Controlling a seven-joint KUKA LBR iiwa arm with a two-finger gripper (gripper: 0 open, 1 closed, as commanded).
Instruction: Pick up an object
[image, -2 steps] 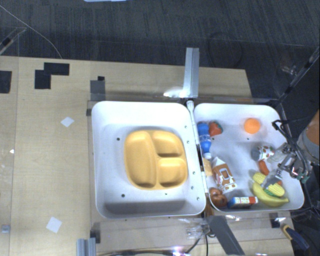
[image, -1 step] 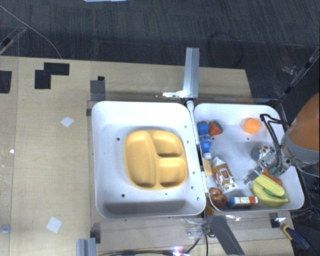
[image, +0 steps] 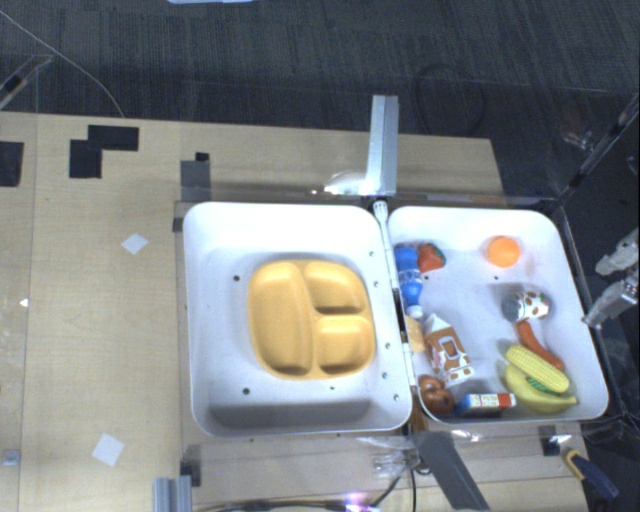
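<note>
While parked at the right frame edge, past the right bin's (image: 560, 235) rim: gripper (image: 612, 290), finger state indeterminate. Nearest candidates at its 8 o'clock: corn cob (image: 537, 368) on banana (image: 540, 393), long axes running 10-to-4. Orange ball (image: 503, 251) at 10 o'clock.

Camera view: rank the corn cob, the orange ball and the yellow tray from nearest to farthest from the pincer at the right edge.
1. Corn cob: right bin's near right corner, just below-left of the pincer.
2. Orange ball: right bin's far side, up and left of the pincer; a close second to the corn.
3. Yellow tray: middle of the left bin, plainly farthest.
</note>
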